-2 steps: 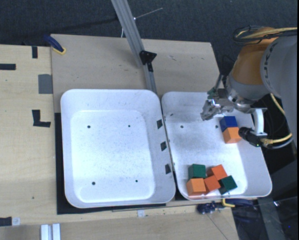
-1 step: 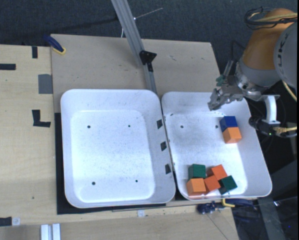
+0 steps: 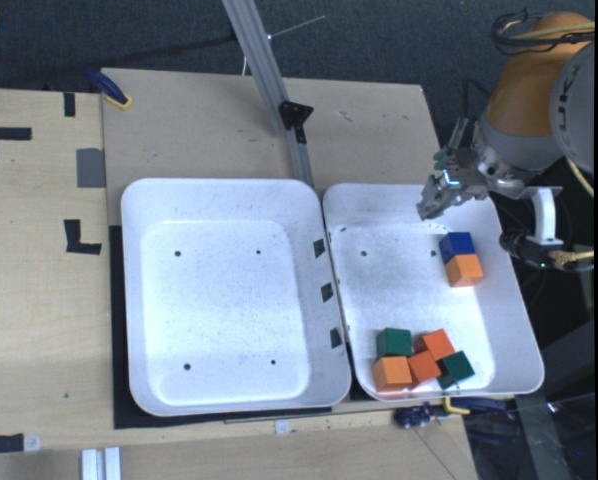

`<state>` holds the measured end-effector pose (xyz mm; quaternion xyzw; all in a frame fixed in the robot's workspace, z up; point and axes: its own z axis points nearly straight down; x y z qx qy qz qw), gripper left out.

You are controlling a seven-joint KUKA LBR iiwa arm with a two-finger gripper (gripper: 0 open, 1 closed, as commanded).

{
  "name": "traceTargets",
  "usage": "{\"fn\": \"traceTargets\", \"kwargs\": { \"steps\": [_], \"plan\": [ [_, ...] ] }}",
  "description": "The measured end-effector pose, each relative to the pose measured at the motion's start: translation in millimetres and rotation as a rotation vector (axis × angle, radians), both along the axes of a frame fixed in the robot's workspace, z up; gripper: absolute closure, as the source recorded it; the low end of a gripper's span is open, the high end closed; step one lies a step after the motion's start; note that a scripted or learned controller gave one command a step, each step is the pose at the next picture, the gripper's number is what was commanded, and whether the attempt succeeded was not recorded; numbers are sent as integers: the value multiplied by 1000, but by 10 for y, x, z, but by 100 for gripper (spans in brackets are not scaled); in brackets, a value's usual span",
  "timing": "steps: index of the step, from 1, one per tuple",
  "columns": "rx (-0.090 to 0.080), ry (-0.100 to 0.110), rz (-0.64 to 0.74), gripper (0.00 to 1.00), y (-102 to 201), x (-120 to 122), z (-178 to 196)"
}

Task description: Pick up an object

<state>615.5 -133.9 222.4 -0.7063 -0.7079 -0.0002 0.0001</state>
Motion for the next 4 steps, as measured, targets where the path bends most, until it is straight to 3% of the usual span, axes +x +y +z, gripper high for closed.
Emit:
{"fn": "traceTargets", "kwargs": {
  "steps": [2,4],
  "plan": [
    [1,1,4,100,946,-403,200],
    [1,5,5,100,1933,-899,11]
  ]
}}
